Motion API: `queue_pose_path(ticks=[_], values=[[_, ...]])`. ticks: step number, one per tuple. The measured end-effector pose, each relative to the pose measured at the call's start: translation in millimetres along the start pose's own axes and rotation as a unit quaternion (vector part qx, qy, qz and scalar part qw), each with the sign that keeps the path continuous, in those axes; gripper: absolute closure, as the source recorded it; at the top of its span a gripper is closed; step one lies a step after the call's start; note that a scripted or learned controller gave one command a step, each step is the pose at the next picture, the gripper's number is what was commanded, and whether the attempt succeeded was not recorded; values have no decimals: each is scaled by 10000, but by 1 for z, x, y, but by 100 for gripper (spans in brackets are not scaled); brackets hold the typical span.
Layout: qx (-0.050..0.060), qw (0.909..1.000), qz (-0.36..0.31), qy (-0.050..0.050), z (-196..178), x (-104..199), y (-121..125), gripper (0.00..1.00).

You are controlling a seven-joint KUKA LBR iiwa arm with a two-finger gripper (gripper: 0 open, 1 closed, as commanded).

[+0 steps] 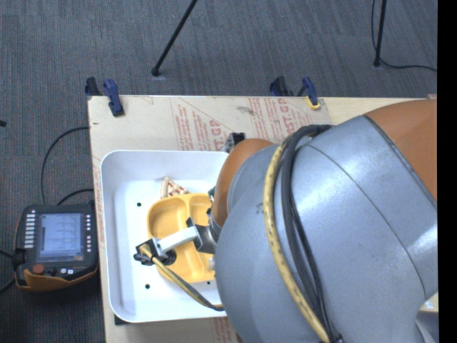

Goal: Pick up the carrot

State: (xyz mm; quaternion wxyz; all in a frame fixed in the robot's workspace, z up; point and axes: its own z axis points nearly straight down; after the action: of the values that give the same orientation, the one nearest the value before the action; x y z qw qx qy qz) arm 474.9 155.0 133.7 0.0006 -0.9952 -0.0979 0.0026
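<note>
Carrot position cannot be determined from where I stand: the arm [335, 234] covers the 3 o'clock half of the white bin [118, 191], and anything beneath it is hidden.

Progress:
- The gripper [203, 236] sits low inside the bin, at the 3 o'clock edge of a yellow dish [171, 224].
- Whether the gripper is open or closed cannot be told; the wrist casing screens it.
- No carrot can be seen in its hold. I judge the task to be at the approach or grasp stage, with a confirmed grasp and the lift still to be done.

Materials and shapes:
- Bin: smooth white moulded plastic, shallow walls, rounded corners.
- Dish: glossy yellow plastic, divided by raised ribs into compartments.
- Ridged piece [171, 186]: pale tan, grooved surface, just beside the dish at its 12 o'clock.
- Arm: rounded grey casing with a satin finish, and an orange band [246, 156] above the wrist.
- Bench top [186, 120]: flat pale board printed in red, held by blue clamps [112, 96] along its 12 o'clock edge.
</note>
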Motion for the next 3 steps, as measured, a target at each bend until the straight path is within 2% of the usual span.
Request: queue_pose_path(ticks=[1, 2, 3], values=[[2, 10000, -3, 10, -23, 30, -49, 100], [45, 9996, -282, 90, 31, 8, -2, 100], [-13, 9652, -2614, 28, 45, 6, -20, 100]])
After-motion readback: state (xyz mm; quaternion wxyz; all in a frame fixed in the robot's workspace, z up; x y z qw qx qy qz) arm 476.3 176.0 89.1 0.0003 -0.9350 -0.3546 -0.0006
